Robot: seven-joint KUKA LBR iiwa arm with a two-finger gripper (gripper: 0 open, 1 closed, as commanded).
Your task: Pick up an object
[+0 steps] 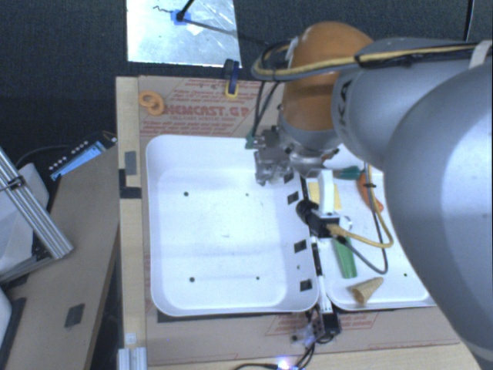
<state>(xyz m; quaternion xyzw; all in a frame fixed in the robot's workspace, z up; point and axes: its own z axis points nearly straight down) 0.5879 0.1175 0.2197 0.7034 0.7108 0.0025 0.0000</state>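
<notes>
Metal hand (269, 164) hangs at the end of the grey arm (431, 153), just below the orange band (320, 60), over the far right corner of the left bin (216, 230). It is seen from above and partly hidden by the wrist. Whether it is wide or narrow cannot be told, and nothing can be seen held in it.

The things to pick all lie in the right bin (400, 295), on the other side of the divider from the hand. Nearest, just right of the hand and a little toward the camera, is a pale yellow card (331, 195). Beyond that, further right, a thin orange piece (371, 195) runs alongside the arm's edge, partly hidden by it. A green stick (347, 259) lies well apart from the hand, toward the camera and to its right, near the divider between the bins. A tan cone (367, 287) lies farther still in the same direction, close to the bin's near rim, its point turned to the right.

A yellow cable (366, 243) loops over the right bin between the card and the stick. Behind the hand, on the far side of the left bin, a printed cardboard sheet (200, 110) covers the worktop (92, 230), with a blue and yellow clip (231, 79) at its far edge.
</notes>
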